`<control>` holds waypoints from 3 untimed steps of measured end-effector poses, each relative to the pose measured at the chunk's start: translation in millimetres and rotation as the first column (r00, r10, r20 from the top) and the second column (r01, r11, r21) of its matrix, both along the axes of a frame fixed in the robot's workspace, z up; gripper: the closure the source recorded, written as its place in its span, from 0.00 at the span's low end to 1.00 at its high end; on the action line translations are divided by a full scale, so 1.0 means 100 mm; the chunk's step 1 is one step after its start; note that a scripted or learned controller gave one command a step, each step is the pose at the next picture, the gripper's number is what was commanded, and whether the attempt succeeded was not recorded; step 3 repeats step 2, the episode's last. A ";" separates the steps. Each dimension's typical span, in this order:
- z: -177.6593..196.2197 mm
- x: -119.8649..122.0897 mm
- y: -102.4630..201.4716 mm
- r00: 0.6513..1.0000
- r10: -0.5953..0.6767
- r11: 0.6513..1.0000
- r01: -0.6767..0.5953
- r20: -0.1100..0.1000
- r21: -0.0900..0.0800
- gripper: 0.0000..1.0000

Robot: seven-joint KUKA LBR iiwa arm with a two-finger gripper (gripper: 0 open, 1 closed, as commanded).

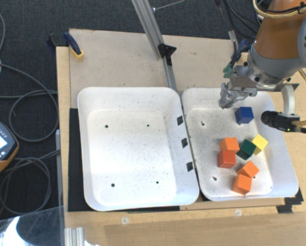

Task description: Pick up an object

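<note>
While the gripper [227, 102] hangs over the right bin [204, 186], jaws' spread unreadable, the blue block [244, 115] sits just beside it at four o'clock; descending here could nudge it away.

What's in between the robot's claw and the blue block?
Nothing. In the camera view, the gripper sits just left of the blue block, and just bare white floor of the right bin separates them.
</note>
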State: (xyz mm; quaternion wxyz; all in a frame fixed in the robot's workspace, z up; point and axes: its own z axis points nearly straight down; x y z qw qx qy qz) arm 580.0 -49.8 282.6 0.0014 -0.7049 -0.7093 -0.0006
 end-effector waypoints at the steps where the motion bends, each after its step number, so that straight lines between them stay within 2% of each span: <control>1: 0.00 -0.11 0.55 1.000 0.001 1.000 -0.001 -0.001 0.000 1.00; 2: -0.07 -0.19 1.11 1.000 0.001 1.000 -0.001 -0.002 0.000 1.00; 3: -0.07 -0.19 1.11 1.000 0.001 1.000 -0.001 -0.002 0.000 1.00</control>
